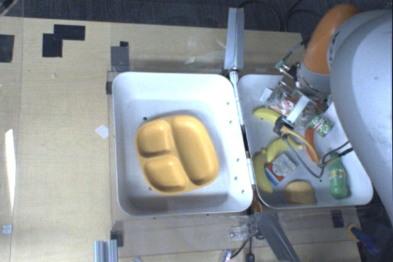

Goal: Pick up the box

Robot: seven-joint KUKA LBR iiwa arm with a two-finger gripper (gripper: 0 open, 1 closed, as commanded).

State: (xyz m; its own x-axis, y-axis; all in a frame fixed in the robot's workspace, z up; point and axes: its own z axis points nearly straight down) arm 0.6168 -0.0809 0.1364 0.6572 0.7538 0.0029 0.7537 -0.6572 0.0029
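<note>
While the claw [293, 108] hangs over the right bin [250, 95] | box [282, 167] lies beside a banana [262, 173] | claw grip: cannot tell

Box [283, 167]: a small carton, showing a pale face with red and blue at its edges.
Pose: lying flat, sitting askew to the bin walls.
Place: resting in the right bin [250, 95], touching a banana [263, 175].

Grey arm [362, 107] in from the right, orange band [322, 40] above the wrist, end effector [293, 102] low and leftward.
</note>
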